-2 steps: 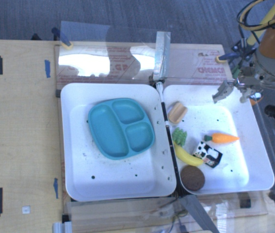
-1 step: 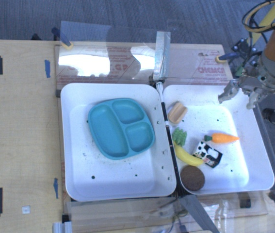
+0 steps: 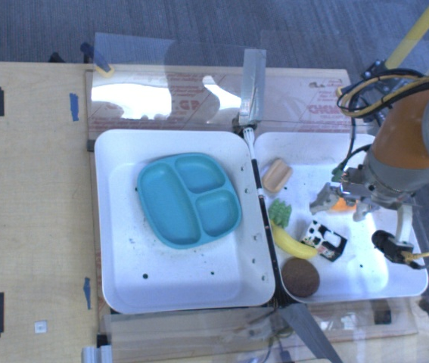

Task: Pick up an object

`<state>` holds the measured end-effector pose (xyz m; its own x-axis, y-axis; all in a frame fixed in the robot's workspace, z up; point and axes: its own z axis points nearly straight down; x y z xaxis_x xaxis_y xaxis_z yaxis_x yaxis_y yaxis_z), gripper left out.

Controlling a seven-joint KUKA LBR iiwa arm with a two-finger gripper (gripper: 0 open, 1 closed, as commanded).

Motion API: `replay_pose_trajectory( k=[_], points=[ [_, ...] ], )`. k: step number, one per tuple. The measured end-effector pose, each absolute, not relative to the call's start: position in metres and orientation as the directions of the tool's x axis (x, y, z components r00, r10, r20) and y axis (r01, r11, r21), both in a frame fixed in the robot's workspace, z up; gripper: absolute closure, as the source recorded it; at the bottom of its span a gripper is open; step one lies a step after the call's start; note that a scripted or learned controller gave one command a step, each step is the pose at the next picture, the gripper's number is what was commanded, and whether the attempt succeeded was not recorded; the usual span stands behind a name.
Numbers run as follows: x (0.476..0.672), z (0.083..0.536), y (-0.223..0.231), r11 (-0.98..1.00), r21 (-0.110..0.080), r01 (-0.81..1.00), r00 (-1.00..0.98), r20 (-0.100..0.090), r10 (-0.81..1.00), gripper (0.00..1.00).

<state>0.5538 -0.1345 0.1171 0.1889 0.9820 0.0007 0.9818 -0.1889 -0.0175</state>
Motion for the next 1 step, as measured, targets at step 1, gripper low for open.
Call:
replay_pose_trajectory(
  k=[1],
  points=[
    [0.5078,0.0867,-0.1236,-0.025,0.006,1.0,0.025,-0.002,1.0,0.0]
  ],
)
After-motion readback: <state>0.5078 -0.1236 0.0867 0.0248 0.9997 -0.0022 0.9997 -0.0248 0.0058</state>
